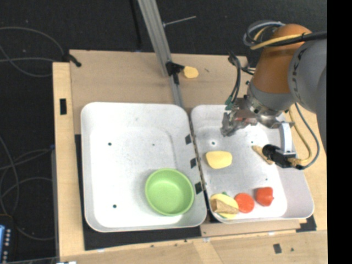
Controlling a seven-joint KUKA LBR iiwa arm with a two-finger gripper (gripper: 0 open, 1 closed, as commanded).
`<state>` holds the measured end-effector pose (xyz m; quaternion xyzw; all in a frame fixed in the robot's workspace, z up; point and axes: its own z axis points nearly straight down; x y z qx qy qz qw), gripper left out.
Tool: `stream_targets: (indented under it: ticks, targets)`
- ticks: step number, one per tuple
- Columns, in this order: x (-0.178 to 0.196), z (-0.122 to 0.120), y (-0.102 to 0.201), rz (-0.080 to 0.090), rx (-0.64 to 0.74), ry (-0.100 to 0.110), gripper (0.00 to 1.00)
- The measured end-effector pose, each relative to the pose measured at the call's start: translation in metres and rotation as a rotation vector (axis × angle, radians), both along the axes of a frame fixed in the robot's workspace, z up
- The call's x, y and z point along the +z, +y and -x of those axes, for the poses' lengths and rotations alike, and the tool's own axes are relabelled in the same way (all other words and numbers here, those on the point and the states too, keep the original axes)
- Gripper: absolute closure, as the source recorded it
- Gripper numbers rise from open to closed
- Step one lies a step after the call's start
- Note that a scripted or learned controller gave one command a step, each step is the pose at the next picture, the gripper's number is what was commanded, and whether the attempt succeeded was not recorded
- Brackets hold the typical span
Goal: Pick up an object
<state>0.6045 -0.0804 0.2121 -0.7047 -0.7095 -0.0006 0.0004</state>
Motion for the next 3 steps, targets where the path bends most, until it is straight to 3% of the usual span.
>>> stream_targets:
  ticks: [1,3]
  targets:
    - [0.015,-0.007,0.053,-0.001,0.002,-0.002,1.00]
    - [0.007,0.000,0.159,0.000,0.001,0.002,1.00]
